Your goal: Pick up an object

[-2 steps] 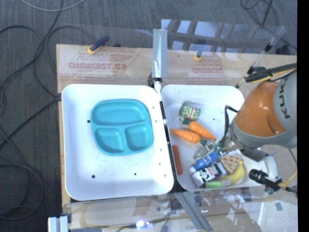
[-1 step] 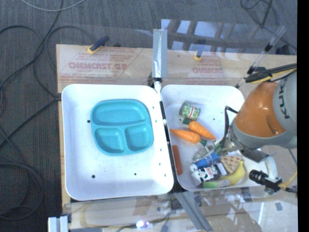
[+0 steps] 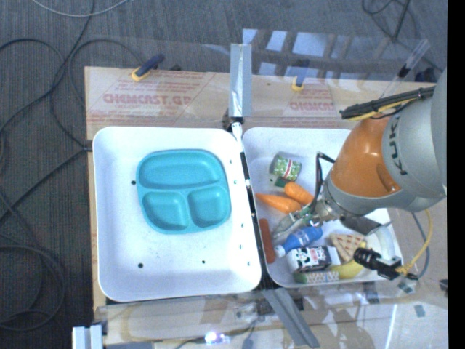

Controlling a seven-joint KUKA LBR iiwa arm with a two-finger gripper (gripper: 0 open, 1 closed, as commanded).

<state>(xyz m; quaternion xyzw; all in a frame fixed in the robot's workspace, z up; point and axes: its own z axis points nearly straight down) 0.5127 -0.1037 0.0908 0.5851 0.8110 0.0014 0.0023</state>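
My gripper (image 3: pixel 308 217) reaches down into the right bin (image 3: pixel 258 140) from the right, below the arm's orange band (image 3: pixel 363 164). Its tip hangs over the middle of the clutter, close to two orange carrots (image 3: pixel 289 197) and just above a blue bottle (image 3: pixel 303 238). A small green can (image 3: pixel 285 168) lies farther back. A black-and-white carton (image 3: pixel 313 257), a yellow banana (image 3: pixel 341 271), a tan wedge (image 3: pixel 347 244) and a red sausage-like piece (image 3: pixel 267 240) lie toward the front. I see nothing lifted off the bin floor.
The left bin (image 3: pixel 116 267) holds a turquoise divided plate (image 3: pixel 184 189). A metal post (image 3: pixel 240 78) stands at the back between the bins. Cables run across the floor on the left, and the arm's body covers the right bin's right side.
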